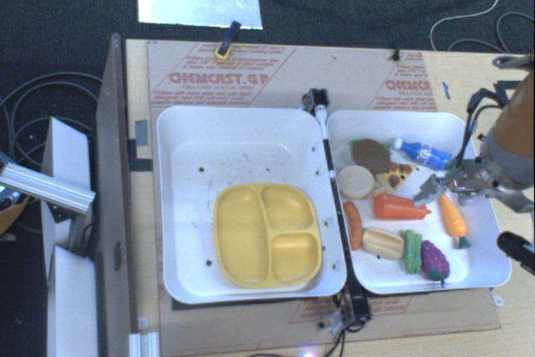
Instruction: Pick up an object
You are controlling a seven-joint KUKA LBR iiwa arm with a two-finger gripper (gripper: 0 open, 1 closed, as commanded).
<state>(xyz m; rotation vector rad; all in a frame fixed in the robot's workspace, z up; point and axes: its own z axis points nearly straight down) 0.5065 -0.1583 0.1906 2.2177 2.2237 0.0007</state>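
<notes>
1. The worktop (251, 71) is a brown printed board.
2. The left white bin (180, 180) and right white bin (485, 259) sit touching, nearer its front edge.
3. A small yellow clip (224, 51) sits at its back edge.

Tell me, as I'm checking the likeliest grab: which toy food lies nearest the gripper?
The orange carrot, right beside the gripper at the right bin's right side; the red pepper lies further left, the grapes lower.

1. Blue bottle (422, 153), lying on its side, at the right bin's far edge.
2. Brown round piece (370, 153) and pale disc (357, 181), touching, upper left of that bin.
3. Red pepper (399, 206), lying centre.
4. Orange carrot (453, 217), lying right.
5. Sausage (354, 225), bread roll (383, 243), green vegetable (412, 252), purple grapes (435, 260), in a row along the near side.
</notes>
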